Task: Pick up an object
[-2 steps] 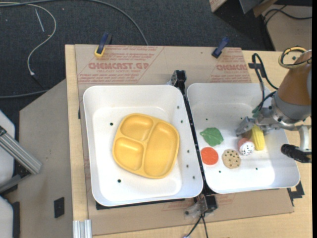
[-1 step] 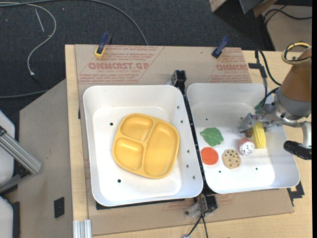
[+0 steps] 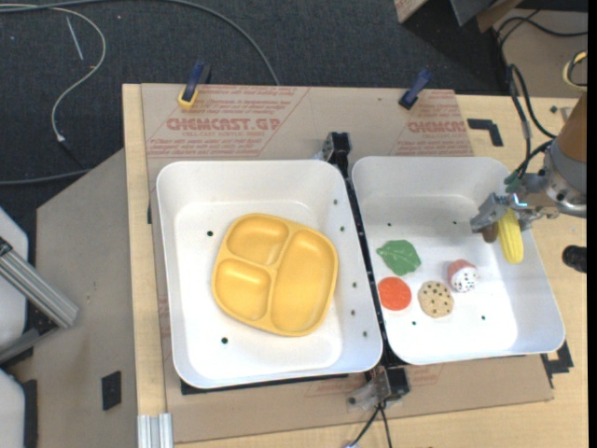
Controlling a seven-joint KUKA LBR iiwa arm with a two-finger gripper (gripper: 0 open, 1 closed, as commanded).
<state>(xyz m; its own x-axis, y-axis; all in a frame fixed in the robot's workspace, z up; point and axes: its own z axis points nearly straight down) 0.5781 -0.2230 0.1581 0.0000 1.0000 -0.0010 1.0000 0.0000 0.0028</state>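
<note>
Gripping yellow corn cob (image 3: 511,238) in gripper (image 3: 505,222) at right bin's (image 3: 410,177) three o'clock, toy foods crowding six.

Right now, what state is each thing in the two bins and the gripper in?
Gripper: low over the right bin's far right side, at the corn; grip not clear.
Corn cob: lying against the gripper's tip.
Green leaf: flat on the right bin floor.
Tomato slice: flat.
Cookie: flat.
Red-and-white piece: resting beside the cookie.
Yellow divided plate: upright in the left bin.
</note>
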